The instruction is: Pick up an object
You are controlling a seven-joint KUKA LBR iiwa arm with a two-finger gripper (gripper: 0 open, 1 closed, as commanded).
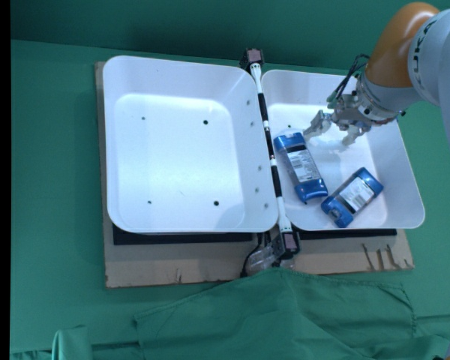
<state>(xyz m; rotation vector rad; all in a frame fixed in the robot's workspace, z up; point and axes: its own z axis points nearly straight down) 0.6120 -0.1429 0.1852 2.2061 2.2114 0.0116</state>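
"Look, the arm (427, 47) comes in from the upper right of the frame. Its gripper (336, 128) hangs over the right bin (405, 193), near the top of it."

"Is it holding anything?"

"No. The jaws are apart, and I see only white bin floor between them. Nothing is caught there."

"So what can it pick up?"

"Two blue packets with white labels. One blue packet (299, 166) lies just below and left of the gripper, close to the striped bar (270, 152) between the bins. The other blue packet (352, 196) lies lower down, toward the lower right of that bin, tilted. The two are near each other, and I can't tell if their ends touch."

"And the big bin on the left?"

"The left bin (120, 81) has just small dark dots on its floor. The arm is not over it."

"So what step is this?"

"I think it is getting ready to grab. It is above the bin but not on a packet yet."

"What does it need to do next?"

"I guess it has to move a bit down and left in the picture, over the nearer packet, then go down with the jaws on each side of it and squeeze. The packet looks flat and smooth, so it might slip out."
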